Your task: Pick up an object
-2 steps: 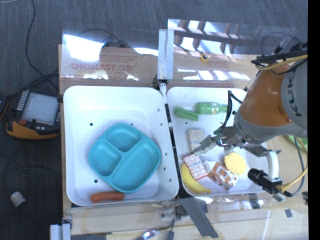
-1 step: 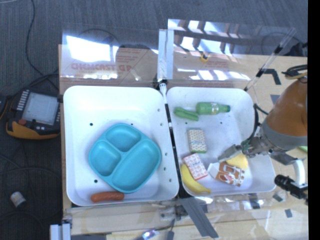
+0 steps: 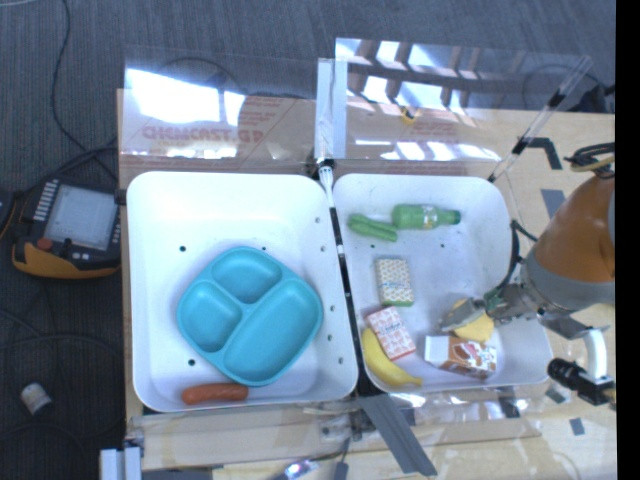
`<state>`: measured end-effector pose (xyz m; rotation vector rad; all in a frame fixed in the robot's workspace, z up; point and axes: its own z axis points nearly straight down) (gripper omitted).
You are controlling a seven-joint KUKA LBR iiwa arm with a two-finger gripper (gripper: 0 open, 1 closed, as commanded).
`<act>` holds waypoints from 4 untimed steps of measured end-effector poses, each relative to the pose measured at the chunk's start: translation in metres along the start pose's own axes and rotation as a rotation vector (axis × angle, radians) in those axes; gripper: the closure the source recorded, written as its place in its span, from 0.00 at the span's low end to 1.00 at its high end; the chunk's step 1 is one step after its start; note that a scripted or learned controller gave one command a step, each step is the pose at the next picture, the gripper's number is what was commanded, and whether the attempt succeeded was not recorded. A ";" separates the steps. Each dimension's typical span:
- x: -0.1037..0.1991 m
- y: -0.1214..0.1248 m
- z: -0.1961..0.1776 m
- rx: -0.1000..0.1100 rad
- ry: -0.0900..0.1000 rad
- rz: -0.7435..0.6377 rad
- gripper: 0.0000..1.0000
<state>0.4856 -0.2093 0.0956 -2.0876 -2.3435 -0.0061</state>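
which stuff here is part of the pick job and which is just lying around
In the job: gripper; yellow object beneath it; snack carton; banana; green bottle.

Lying about: blue divided plate; sausage; handheld controller on the floor.

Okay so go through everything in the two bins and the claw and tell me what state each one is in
blue divided plate: upright, left bin.
sausage: flat beside the plate.
green bottle: on its side, right bin.
green pod: flat by the bottle.
green packet: flat.
red packet: on the banana.
banana: flat.
carton: on its side.
yellow piece: at the claw.
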 end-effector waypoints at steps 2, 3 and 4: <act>-0.006 -0.002 -0.001 0.005 0.001 -0.033 1.00; -0.010 0.030 0.005 -0.001 0.005 -0.074 1.00; -0.006 0.068 -0.104 0.002 -0.007 -0.076 1.00</act>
